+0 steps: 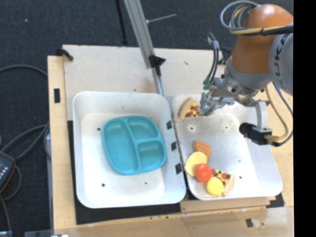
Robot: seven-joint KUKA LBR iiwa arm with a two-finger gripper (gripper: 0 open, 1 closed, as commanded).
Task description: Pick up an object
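Pizza slice toy (188, 107), yellow and red with a tan crust, lies in the far left corner of the right white bin (256, 174). The grey gripper (206, 106) sits just to its right, maybe touching it. I cannot tell how the gripper's tips stand, because they are too small and dark. Nearer in that same bin lie a tan cracker (201, 147), a yellow round slice (195, 162), a red ball (203, 172), a yellow ball (215, 186) and another pizza piece (225, 178). The left white bin (89, 181) holds a blue plastic tray with three parts (133, 143).
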